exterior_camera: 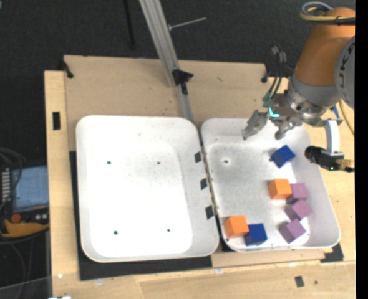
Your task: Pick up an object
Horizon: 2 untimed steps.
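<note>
Two shallow white bins sat side by side on the counter (56, 167), a pale wooden board with dark floor beyond its far edge. The left bin (140, 185) showed a smooth, faintly speckled floor with rounded corners. The right bin (234, 167) held all the blocks, small cubes with matte faces: a blue block (282, 156) near the far wall, an orange block (279, 188) at the middle right touching a purple block (298, 191), two more purple blocks (299, 210) (292, 230) trailing toward the near right corner, and at the near wall a second orange block (236, 225) just beside a second blue block (256, 233).

The claw (268, 124) hung over the far rim of the right bin, its grey fingers spread apart with nothing between them, apart from the nearest blue block. A slanted metal post (165, 48) rose from the counter behind the bins. A cabled handheld device (22, 198) lay off the counter's left side.
</note>
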Tool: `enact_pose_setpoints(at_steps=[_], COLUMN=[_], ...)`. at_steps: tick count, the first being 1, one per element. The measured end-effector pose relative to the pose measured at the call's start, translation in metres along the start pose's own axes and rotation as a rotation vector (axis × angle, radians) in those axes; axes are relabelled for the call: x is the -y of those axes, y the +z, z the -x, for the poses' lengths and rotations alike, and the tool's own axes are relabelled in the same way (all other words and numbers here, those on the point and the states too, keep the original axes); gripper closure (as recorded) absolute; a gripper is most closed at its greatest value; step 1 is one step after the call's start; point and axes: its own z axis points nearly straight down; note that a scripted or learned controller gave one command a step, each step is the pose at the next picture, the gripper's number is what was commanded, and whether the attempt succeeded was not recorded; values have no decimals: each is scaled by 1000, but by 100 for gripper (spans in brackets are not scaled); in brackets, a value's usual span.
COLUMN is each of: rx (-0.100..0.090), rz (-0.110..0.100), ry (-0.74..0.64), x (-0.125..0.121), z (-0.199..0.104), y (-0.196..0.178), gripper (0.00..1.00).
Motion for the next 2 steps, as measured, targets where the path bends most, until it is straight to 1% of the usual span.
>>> enact_pose_setpoints(at_steps=[1,2], rx=[1,3], rz=[4,-1], ry=[-1,3], x=[-1,-3], z=[0,12], y=[-2,52], gripper=[0,0])
